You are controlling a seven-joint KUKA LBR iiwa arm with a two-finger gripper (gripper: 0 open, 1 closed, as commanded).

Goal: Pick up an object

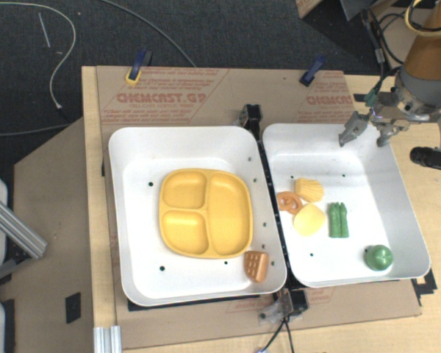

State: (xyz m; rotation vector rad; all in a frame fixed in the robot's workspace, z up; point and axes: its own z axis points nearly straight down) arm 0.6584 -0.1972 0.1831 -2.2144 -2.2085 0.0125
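Hovering over the right bin's [397, 175] far rim, the pincer [367, 133] has its fingers spread with nothing between them. Toy food lies below in that bin: pretzel [287, 202], yellow pieces [309, 206], green stalks [339, 220], green ball [378, 257]. The left bin [132, 160] holds a yellow tray [205, 213].

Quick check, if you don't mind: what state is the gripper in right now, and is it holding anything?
Gripper: open, fingers spread, nothing between them; it hovers over the far edge of the right bin.
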